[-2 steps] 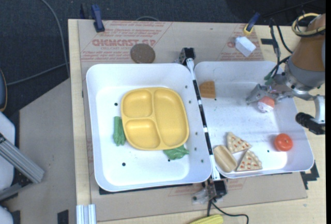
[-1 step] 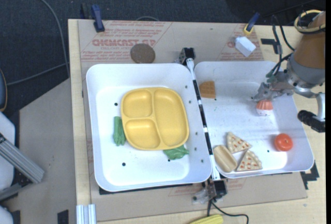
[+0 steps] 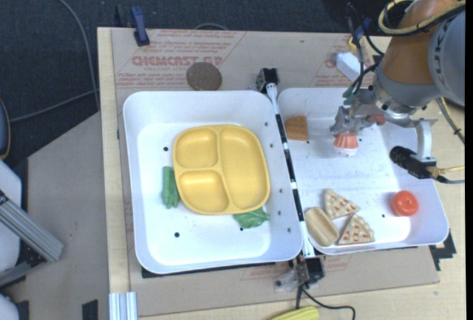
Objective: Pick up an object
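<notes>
So I'm down in the right bin [image 3: 414,233], jaws [image 3: 346,135] clamped on a small orange-and-white toy [image 3: 346,143] that looks lifted a bit off the floor. Grab seems done; what's left is raising it clear without dropping it, I reckon.

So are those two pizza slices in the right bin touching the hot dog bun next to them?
Touching. The camera view shows the pizza slices lying directly against the hot dog bun, with no white bin floor between them.
</notes>
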### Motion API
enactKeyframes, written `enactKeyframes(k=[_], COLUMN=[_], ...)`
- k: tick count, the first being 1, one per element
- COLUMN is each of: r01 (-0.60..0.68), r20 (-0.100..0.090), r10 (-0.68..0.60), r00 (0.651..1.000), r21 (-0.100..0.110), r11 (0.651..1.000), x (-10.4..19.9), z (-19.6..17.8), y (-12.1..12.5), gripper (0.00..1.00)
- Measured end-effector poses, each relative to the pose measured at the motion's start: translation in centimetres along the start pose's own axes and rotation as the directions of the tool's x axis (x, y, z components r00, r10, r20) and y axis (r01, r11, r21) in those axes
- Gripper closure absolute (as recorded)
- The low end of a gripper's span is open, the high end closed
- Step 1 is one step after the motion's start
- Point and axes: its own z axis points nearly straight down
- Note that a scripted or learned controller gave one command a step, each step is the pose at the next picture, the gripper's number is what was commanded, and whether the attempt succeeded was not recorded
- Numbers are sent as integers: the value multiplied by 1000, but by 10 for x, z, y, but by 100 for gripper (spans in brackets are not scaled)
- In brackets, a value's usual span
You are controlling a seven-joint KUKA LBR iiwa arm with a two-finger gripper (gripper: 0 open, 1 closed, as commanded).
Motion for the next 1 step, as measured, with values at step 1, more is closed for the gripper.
enactKeyframes(k=[1], r01=[0], r20=[1], r10=[0], r00=[1000], r21=[0], r11=[1000], x=[74], z=[-77], y=[-4], gripper=[100])
